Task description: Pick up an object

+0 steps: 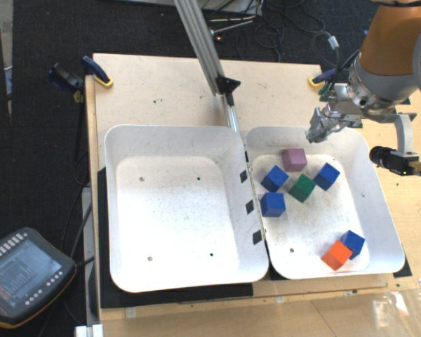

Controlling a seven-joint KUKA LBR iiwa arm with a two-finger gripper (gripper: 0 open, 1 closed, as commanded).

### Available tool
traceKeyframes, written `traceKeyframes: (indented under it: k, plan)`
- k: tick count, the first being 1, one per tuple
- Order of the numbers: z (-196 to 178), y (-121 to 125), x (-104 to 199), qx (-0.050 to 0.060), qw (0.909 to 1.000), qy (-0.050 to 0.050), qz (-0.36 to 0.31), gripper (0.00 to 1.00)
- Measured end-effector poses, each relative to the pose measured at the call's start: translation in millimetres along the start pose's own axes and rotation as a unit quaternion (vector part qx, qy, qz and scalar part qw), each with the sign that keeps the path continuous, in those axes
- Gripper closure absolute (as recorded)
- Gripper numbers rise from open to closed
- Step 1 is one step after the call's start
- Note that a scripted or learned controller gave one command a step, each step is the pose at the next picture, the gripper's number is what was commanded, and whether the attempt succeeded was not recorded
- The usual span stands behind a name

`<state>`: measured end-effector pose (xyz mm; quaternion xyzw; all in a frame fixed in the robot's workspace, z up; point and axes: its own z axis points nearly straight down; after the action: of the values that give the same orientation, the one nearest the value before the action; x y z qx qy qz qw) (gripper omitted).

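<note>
Two shallow white bins sit side by side on the bench. The left bin (175, 209) fills the centre-left of the frame. The right bin (375, 209), at centre right, holds six cubes. A mauve cube (294, 159) lies near its upper edge, with a blue cube (274, 178) just left of it, a green cube (303, 187) below it and another blue cube (327, 175) right of that. A third blue cube (272, 204) rests lower left. In the lower right corner an orange cube (337, 255) touches a fourth blue cube (352, 243). The gripper (318, 133) hangs over the bin's upper rim, above the mauve cube; nothing visible sits between its tips, and their spread cannot be told
</note>
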<state>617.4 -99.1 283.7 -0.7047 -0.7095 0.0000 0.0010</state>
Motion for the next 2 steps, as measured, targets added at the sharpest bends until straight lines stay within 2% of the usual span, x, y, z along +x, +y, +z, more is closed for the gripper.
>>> traceKeyframes:
  k: [1, 2]
  plan:
    - [20.3, -32.0, 42.9, 0.001, 1.0000, 0.000, 0.000, 1.00]
    - [19.0, -58.2, 86.3, 0.000, 1.0000, 0.000, 0.000, 1.00]
